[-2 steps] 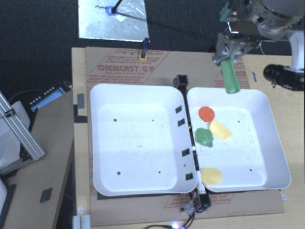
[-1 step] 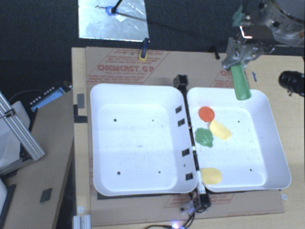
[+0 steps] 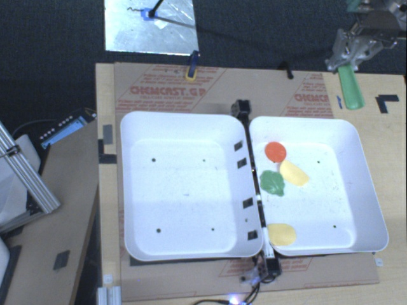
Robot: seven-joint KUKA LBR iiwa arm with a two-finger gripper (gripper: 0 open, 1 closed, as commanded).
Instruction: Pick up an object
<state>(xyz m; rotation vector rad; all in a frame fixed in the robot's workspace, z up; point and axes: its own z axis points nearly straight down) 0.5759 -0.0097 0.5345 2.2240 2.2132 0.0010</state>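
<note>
Camera view: gripper [image 3: 343,65] clamps smooth green cylinder [image 3: 350,88].

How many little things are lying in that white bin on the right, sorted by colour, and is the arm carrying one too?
Yellow: 2, one mid-bin, one in the near corner
Orange: 1
Dark green: 1
Light green stick: 1, hanging from the gripper above the bench
Total: 5

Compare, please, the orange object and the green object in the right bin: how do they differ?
The orange object is round and smooth; the green object is irregular and lumpy. The orange one lies farther from the camera; the green one sits nearer, below it. Both rest near the right bin's left wall.
</note>
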